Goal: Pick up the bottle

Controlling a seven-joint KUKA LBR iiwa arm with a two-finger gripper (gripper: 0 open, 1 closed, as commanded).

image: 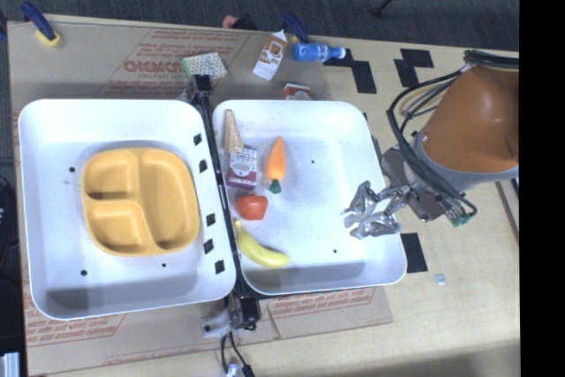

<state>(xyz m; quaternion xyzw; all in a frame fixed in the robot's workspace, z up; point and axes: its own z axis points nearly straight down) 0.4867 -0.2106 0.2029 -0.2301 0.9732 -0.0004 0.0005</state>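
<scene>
Camera view gives me the two white bins side by side. The gripper (369, 214) is over the right part of the right bin (353, 124), and I see its fingers (358, 201) spread apart with nothing between them. The bottle (314, 52) (blue, lying on its side) is outside the bins, on the bench (459, 313) behind the right bin, well apart from the gripper. In the right bin, along its left side, I see a carrot (276, 160), a tomato (252, 207), a banana (259, 250) and an ice cream cone (231, 131). The left bin (44, 190) holds a yellow divided plate (139, 199).
</scene>
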